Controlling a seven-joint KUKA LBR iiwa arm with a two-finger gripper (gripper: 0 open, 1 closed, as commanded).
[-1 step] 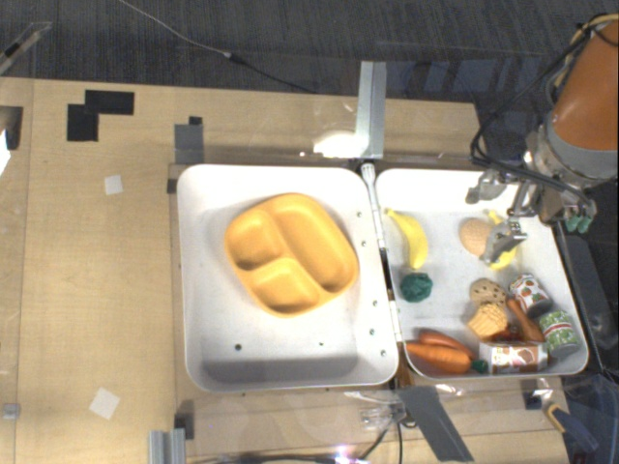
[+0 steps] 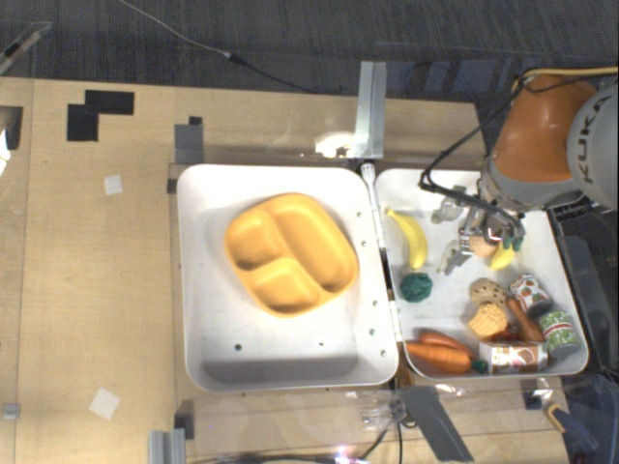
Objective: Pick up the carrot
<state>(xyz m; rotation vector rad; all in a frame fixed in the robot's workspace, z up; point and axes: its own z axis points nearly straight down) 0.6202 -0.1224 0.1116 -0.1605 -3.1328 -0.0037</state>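
Still approach step. Carrot (image 2: pixel 441 356) lies along near edge of right bin (image 2: pixel 561 259), toward its left corner, untouched. Gripper (image 2: pixel 479 240) hovers mid-bin near far edge, well apart from carrot; jaw state unclear, cannot tell. Next: travel to near edge, descend over carrot, align across its length.

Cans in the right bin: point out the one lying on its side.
The can beside the carrot at the bin's near edge lies on its side; the other two cans stand upright.
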